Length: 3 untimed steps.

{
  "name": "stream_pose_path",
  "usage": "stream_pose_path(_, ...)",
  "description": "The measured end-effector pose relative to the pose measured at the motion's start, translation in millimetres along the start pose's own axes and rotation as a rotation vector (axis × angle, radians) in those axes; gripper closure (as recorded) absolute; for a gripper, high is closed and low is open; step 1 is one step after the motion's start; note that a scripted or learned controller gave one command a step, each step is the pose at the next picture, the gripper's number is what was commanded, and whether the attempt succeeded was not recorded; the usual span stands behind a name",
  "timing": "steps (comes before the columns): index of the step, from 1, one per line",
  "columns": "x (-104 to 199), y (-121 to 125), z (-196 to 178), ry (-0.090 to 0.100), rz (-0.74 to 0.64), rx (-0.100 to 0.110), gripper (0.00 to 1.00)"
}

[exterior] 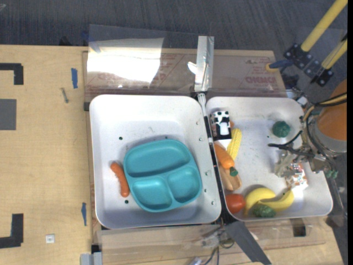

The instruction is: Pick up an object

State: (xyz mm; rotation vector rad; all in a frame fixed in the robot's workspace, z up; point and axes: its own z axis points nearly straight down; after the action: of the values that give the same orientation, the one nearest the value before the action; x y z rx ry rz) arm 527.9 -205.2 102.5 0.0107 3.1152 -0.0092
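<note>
Just below the tool [291,167], in the right bin [253,112], lies a curved yellow banana [268,197], a small green piece [264,211] against it; whether the tool is released or clenched, I cannot tell. Left of it sit a tomato [235,202], carrot [224,155] and corn cob [235,142]. Above the tool rests a green ball [281,128]. Farther left, a teal divided plate [161,174] and a sausage [120,179] lie in the left bin [110,115].
</note>
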Motion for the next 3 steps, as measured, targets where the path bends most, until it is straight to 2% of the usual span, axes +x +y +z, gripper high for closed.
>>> stream_pose_path(1,-22,-17,-222,0.006,0.023,0.001,1.00)
stream_pose_path(2,-76,49,-245,0.015,0.035,-0.006,1.00)
stream_pose_path(3,-124,86,-257,0.017,0.088,-0.006,1.00)
